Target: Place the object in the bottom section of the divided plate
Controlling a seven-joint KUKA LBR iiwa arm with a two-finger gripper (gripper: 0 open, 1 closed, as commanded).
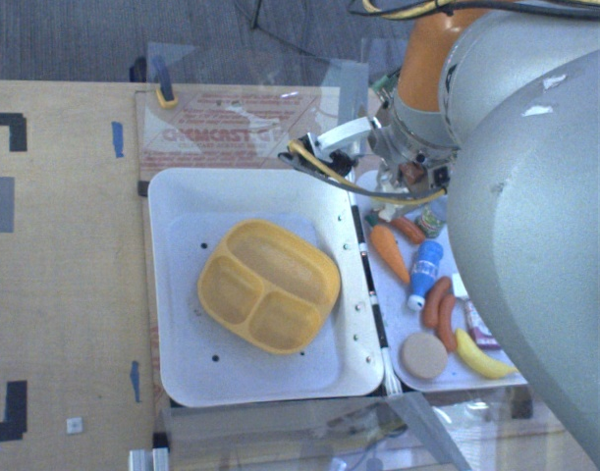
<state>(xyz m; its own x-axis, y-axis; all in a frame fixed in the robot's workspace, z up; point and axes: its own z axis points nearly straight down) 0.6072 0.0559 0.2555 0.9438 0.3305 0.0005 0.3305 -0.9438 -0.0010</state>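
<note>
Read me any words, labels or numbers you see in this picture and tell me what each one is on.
Red lettering on the clear sheet behind the left bin: too blurred to read for certain.
Blue bottle in the right bin: no legible label.
Packet beside the banana: print too small to read.
Yellow divided plate: no text.

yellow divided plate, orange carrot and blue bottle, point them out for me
yellow divided plastic plate (268,285), camera view, on the ridge where its sections meet
orange carrot (387,250), camera view, mid-body
blue bottle with white cap (425,265), camera view, on the blue body
</note>
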